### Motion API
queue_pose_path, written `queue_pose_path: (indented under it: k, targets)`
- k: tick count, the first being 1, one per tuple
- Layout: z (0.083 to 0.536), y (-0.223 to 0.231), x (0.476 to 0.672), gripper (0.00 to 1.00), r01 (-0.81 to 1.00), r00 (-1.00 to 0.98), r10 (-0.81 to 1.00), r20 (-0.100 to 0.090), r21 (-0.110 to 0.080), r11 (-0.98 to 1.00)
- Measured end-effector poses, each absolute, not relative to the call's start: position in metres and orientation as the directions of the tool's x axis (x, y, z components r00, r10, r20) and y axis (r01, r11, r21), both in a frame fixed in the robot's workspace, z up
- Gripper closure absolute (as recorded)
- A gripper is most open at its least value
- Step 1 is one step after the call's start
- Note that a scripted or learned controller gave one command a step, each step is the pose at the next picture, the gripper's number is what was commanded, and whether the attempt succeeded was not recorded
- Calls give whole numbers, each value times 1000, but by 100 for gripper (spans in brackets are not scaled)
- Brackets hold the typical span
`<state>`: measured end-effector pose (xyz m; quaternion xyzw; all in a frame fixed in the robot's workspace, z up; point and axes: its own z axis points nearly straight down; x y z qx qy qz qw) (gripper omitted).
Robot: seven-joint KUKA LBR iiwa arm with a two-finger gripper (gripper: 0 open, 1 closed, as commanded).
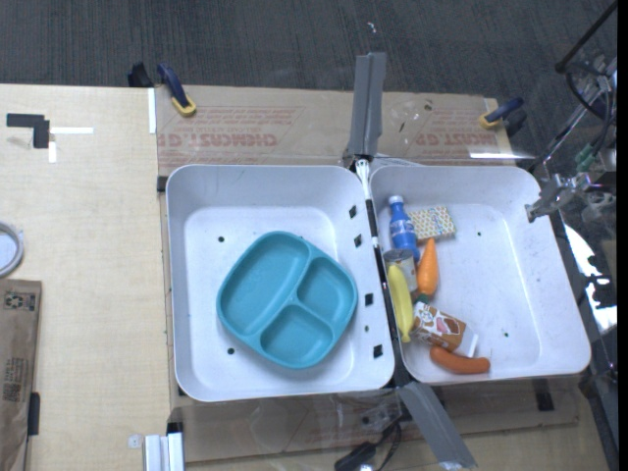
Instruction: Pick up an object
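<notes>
Little of the claw (557, 198) can be read: it shows as a pale metal piece among cables at the right bin's (549, 292) far right corner, just outside the rim, and I cannot tell how far open it is or whether it has hold of anything; nothing is visibly in it. It sits well apart from the objects, so the pick looks not yet begun. The candidates for picking are crowded against the right bin's left wall. A blue bottle (397, 226) lies farthest from the viewer, with a patterned packet (433, 223) just to its right. Nearer come an orange carrot (428, 267) and a yellow banana (399, 303) lying along the wall, then a small carton (442, 326) and, nearest, a reddish sausage (460, 363). Several touch or overlap, which probably makes a clean grasp harder; the sausage and the packet, at the edges of the cluster, seem the most exposed. The left bin (177, 263) holds a blue divided plate (287, 299), lying flat near its middle. Both bins rest on a cardboard sheet (285, 126) fixed by clamps (178, 93) at the far side, presumably so that nothing shifts on the worktop (78, 204).
</notes>
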<state>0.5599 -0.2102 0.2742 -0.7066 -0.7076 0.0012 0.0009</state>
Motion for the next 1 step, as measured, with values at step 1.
queue_pose_path:
  k: [1]
  targets:
    - [144, -179, 580, 0, 946, -325, 946, 0, -1, 325]
